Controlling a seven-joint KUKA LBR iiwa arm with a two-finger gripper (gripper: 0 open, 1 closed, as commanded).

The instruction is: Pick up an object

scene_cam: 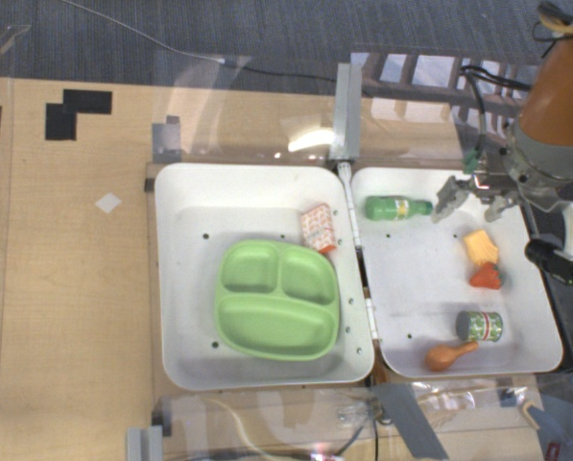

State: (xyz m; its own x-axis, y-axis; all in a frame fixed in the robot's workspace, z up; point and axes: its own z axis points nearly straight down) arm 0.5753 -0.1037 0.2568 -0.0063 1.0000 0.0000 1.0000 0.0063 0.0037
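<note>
The left bin holds one green divided plate and one small patterned packet. The right bin holds five objects: green bottle, brown drumstick-like piece, can, yellow wedge, red piece. The gripper hangs beside the bottle, jaws apart, clamping nothing; the arm is cut off at right.

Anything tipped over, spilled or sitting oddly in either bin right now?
Nothing spilled. The green plastic bottle and the small green-labelled can both lie on their sides in the right white bin. In the left white bin, a small patterned packet leans on the green divided plate's rim.
</note>
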